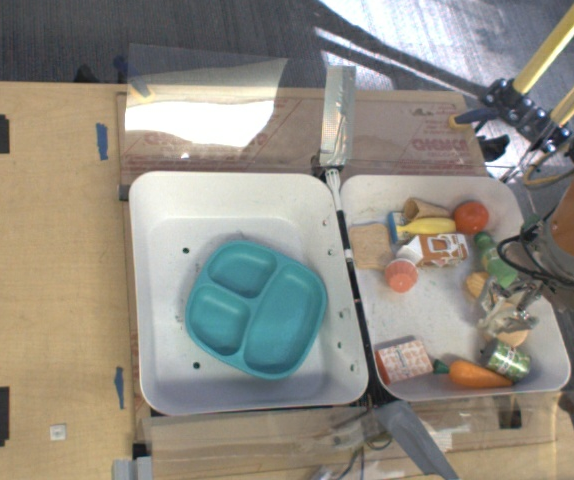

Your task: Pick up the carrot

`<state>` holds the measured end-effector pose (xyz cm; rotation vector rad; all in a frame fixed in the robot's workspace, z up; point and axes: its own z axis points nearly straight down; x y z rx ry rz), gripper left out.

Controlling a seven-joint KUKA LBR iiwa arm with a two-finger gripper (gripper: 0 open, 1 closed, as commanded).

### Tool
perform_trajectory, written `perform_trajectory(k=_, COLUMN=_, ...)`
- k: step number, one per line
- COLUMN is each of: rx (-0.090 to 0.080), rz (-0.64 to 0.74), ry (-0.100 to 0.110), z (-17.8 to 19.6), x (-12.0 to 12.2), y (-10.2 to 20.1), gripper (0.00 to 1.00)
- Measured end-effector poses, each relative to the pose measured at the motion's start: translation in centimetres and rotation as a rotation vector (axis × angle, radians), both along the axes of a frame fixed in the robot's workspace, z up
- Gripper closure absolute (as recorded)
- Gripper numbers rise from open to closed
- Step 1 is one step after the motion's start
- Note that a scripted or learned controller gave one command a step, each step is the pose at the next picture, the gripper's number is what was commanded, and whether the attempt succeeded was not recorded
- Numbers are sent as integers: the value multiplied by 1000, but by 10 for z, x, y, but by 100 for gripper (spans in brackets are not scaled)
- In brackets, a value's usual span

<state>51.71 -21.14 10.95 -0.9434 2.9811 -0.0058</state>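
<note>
1. The carrot (478, 374) is seen lying flat in the right bin (437, 313), at its near right corner, close to the front wall.
2. Its long axis runs roughly left to right across the view, dipping slightly toward the right; the thick end points left and the taper points right.
3. It is shown as a smooth orange cone, with something greenish at its left end.
4. A green can-like item (508, 360) lies touching or just beside its tapered end, and a patterned pink box (404, 359) lies just left of it.
5. Open white floor is left in the middle of the right bin, above the carrot.
6. The gripper (508, 308) is seen over the bin's right side, near the right wall; whether the jaws are spread or pressed together cannot be told.
7. A teal divided plate (256, 310) lies in the left bin (157, 218).
</note>
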Motion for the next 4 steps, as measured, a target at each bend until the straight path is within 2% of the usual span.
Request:
perform_trajectory(k=1, rx=1, rz=-1, ry=-7, z=11, x=2, y=1, gripper=100)
perform_trajectory(k=2, rx=2, rz=-254, ry=-3, z=-9, x=-12, y=5, gripper=100)
perform_trajectory(k=4, rx=3, rz=-251, ry=-19, z=14, x=-6, y=8, gripper=100)
